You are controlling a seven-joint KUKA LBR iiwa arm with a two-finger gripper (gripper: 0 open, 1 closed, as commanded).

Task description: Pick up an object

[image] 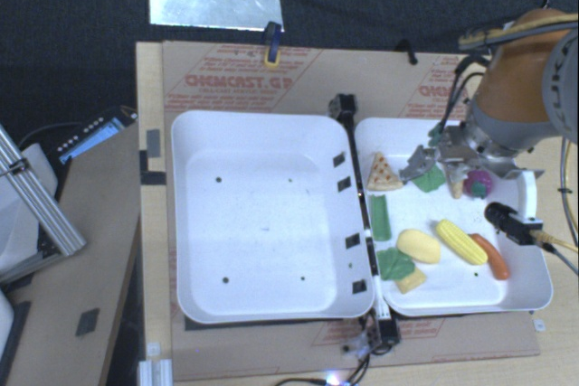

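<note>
We take the right white plastic bin (543,285) as our landmark; all the small toy foods lie inside it.

At its near edge we see a small pale yellow block (411,281) touching a flat dark green leaf-shaped piece (393,263). Just behind them sits a yellow rounded lemon-like toy (419,246), and beside it, toward the bin's right wall, a yellow plastic corn cob (461,242) with an orange-red carrot-shaped toy (489,255) along it. Along the bin's left wall lies a long green strip (379,217). Farther back are a triangular pizza-slice toy (383,172), a green lumpy piece (431,180) and a purple round toy (479,183).

The hand (425,165) is low over the far part of this bin, just above the green lumpy piece; whether it is spread or pinching, we cannot tell.

We judge that all these toys are light, hollow, stiff plastic, smooth and somewhat slippery, not fragile. The rounded ones may roll away from a grip. The corn cob looks easiest: we would take it across its narrow middle.
</note>
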